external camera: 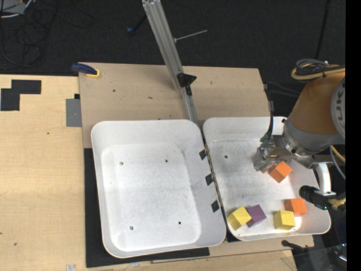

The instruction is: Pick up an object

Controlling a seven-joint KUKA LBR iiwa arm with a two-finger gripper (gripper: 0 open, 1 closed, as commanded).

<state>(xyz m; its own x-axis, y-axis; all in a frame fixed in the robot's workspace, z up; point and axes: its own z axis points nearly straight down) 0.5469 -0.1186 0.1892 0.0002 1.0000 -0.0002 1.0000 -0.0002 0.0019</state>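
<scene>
Nearest the camera, along the 6 o'clock rim of the right bin [237, 131], four blocks lie in a loose row. From the 7 o'clock corner toward 5 o'clock they are the left yellow block [239, 217], the purple block [256, 213] touching it, the right yellow block [284, 219], and the lower orange block [296, 206] just beside that one at its 1 o'clock.

A fifth piece, the upper orange block [280, 171], sits tilted near the middle of the right bin, well apart from the row. My gripper [267, 158] is at its 10 o'clock, low over the bin floor and right against the block. From this view I cannot tell whether my gripper is open or closed, nor whether the block is in its grasp or merely beside it.

My arm [316, 114] enters from 3 o'clock, its orange band above the wrist.

At 9 o'clock of the right bin lies the left bin [152, 185]; three black clips [210, 179] mark the seam between the two. A metal rail [168, 47] slants up from the seam toward 12 o'clock. A blue clamp [86, 69] rests at the 11 o'clock corner of the bench [141, 92].
</scene>
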